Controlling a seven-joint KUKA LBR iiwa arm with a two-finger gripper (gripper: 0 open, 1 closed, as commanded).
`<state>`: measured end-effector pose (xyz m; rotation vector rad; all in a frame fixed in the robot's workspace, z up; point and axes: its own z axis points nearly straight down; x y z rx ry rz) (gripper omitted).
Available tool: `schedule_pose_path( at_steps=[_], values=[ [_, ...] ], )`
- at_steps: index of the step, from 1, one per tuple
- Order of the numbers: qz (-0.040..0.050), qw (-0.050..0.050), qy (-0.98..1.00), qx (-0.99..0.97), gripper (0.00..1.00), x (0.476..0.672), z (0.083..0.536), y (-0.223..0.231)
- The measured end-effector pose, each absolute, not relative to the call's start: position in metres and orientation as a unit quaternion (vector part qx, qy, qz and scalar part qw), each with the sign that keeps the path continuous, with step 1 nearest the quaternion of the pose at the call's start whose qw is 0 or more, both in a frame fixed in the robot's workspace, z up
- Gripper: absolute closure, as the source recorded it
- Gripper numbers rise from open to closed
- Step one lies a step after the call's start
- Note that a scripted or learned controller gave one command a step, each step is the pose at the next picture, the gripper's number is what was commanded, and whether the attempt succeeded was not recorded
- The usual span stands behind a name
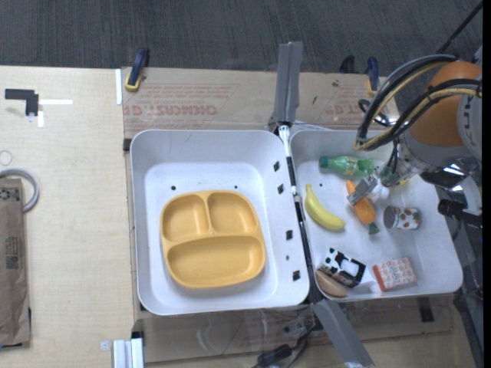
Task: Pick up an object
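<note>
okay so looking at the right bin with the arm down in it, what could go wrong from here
The claw sits low over the carrot, with the green bottle and banana close by, so closing may nudge or catch a neighbour instead. The small can lies just beside the carrot and could roll if bumped.

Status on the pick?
Gripper down in right bin, over the carrot. Nothing visibly gripped. Green bottle and banana crowd close.
</note>
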<state>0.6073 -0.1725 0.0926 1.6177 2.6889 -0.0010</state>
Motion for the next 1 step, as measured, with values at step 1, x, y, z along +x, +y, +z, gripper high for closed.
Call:
schedule_pose_path(
  at_steps=[1],
  values=[
    [0.0004,0.007,0.857,0.515,1.0,0.6103,0.1063,-0.1738]
  ],
)
